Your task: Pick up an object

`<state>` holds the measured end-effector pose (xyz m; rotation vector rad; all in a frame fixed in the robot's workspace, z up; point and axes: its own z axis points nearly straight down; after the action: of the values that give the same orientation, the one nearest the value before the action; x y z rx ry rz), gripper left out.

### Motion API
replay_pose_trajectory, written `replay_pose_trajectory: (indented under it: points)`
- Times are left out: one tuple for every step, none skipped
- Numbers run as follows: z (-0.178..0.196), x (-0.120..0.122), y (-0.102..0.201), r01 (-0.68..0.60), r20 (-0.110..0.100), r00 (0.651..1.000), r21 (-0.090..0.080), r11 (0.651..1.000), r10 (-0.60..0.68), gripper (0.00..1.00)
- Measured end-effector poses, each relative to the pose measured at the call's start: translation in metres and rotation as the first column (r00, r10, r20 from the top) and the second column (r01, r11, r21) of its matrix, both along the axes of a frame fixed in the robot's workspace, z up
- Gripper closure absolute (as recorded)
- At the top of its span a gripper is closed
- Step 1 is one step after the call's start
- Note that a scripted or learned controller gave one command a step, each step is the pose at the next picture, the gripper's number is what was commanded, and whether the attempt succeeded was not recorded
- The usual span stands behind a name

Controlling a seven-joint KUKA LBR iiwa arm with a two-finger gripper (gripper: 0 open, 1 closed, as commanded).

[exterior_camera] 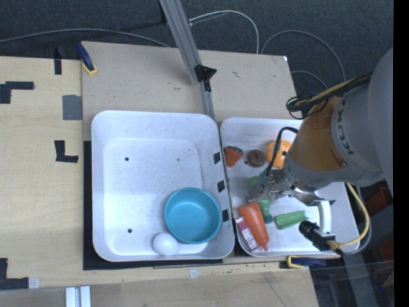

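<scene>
Objects are lying crowded in the right bin (233, 133) around the gripper (273, 185), which is hanging low over that bin's middle; whether it is clenched or released cannot be told. An orange carrot (254, 219) is resting just below and to its left, a green piece (289, 219) just below, a small strawberry (232, 154) and a brown knob (255, 157) above-left. A blue bowl (192, 215) and white ball (165, 242) are sitting well to its left in the left bin (128, 139).
</scene>
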<state>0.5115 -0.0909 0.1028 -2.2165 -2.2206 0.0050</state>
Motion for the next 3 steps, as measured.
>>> replay_pose_trajectory:
  points:
    - [0.062,0.003,0.001,0.0,0.009,1.0,-0.001,1.0,0.0,1.0]
    - [0.126,0.004,-0.001,0.0,0.01,1.0,-0.002,1.0,0.0,1.0]
    - [0.107,0.003,-0.001,0.001,0.001,1.0,-0.001,1.0,-0.001,1.0]
